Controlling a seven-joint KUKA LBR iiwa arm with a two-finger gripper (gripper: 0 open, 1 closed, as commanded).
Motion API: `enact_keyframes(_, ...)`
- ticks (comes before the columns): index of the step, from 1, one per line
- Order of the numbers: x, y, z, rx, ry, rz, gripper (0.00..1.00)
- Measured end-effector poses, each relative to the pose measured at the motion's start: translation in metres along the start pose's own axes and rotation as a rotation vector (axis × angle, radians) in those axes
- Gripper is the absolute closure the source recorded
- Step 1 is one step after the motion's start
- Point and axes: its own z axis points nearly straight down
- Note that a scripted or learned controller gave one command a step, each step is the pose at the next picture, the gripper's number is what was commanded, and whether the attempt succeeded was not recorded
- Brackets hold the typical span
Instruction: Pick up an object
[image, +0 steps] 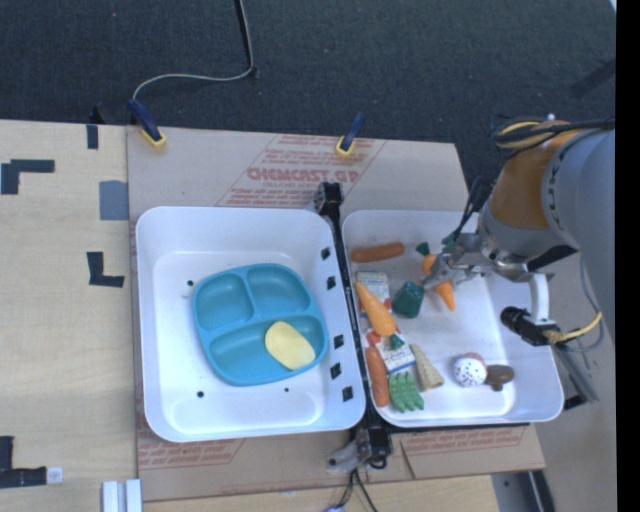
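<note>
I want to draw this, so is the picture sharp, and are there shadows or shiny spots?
Camera view: a bit soft and grainy, so the small toys in the right bin blur together; light is even, with faint shadows under the blue plate; mild shine on the left bin rim; the arm looks slightly blurred.

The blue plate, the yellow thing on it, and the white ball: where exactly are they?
Blue plate (225, 300): camera view, on its upper-left compartment.
Yellow thing (289, 345): camera view, on its middle.
White ball (469, 371): camera view, on its speckled centre.
</note>
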Motion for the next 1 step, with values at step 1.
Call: enact_keyframes(1, 0.0666, 0.0388, -0.0645, 0.005, 0.004, -0.001, 1.0)
